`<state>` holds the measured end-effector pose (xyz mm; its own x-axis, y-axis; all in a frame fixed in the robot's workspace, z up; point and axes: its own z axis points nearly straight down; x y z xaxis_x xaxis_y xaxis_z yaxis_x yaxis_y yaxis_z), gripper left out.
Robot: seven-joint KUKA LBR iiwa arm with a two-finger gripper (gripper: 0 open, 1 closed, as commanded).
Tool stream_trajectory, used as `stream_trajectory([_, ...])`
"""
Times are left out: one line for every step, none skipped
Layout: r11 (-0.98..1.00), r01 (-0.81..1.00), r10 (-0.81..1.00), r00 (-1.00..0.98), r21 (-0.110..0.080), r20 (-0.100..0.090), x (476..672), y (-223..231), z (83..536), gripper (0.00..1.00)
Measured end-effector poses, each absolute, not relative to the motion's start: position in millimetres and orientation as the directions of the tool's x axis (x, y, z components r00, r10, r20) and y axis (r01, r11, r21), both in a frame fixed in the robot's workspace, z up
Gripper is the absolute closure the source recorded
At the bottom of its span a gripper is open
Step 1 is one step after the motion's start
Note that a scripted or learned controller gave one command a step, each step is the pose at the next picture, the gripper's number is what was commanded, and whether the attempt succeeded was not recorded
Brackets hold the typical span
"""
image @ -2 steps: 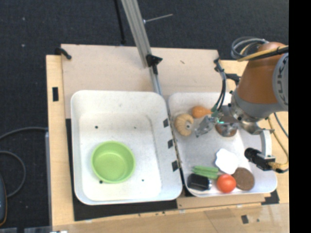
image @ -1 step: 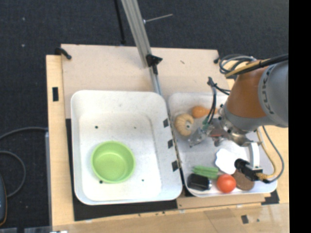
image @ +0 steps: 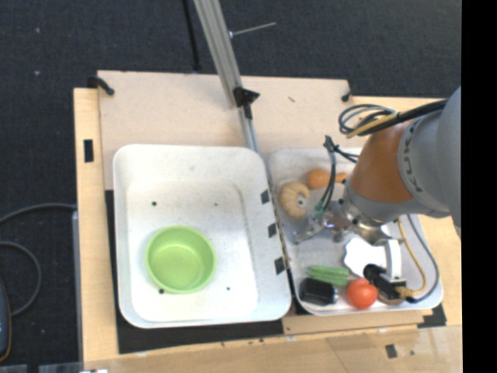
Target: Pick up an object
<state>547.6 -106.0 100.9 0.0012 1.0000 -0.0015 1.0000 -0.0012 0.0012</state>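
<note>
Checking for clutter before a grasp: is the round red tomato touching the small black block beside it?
Cannot tell. In the camera view the round red tomato sits right against the small black block; no plain gap or contact resolves.

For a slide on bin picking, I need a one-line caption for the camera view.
KUKA arm's gripper lowered into the right bin among small objects; green bowl in the left bin.

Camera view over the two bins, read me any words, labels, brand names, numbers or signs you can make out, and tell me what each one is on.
No text can be read here.
The round light-green plastic bowl in the left shallow white bin is plain.
The small red tomato-like ball, the black block and the tan ridged shell-like object in the right shallow white bin bear no legible marking.
</note>
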Motion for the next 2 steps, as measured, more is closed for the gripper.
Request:
stream_trajectory([-0.007,1.0,1.0,0.007,0.005,0.0,548.7,-106.5,111.7,1.0])
stream_trajectory([0.003,1.0,1.0,-0.003,0.008,-0.001,548.7,-106.3,176.0,1.0])
